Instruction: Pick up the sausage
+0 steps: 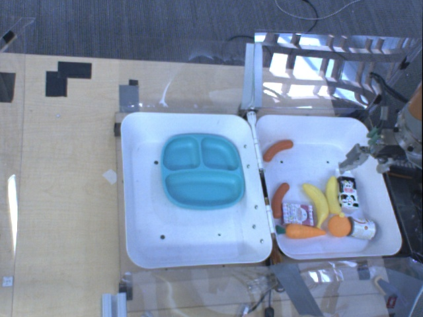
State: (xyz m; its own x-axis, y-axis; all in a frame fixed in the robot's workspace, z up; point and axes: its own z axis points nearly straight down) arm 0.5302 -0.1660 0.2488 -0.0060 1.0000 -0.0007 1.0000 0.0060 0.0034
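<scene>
**Pincer at the right rim, sausages across the bin**

The pincer hangs over the right bin near its right wall; whether it is spread or closed cannot be told, and nothing shows in its grip. Just below it stands a small black-and-white carton, beside two yellow bananas, an orange ball and a white cup lying on its side.

One sausage, a smooth reddish cylinder with rounded ends, lies well to the pincer's left in the bin's upper left part, with bare white floor around it (the roomiest patch in that bin). A second sausage lies near the left wall, almost touching a pink-and-white packet, with a carrot just below.

The left bin holds a teal divided plate with three compartments and a glossy plastic look. Both bins sit on a pale wood-grain worktop.
</scene>
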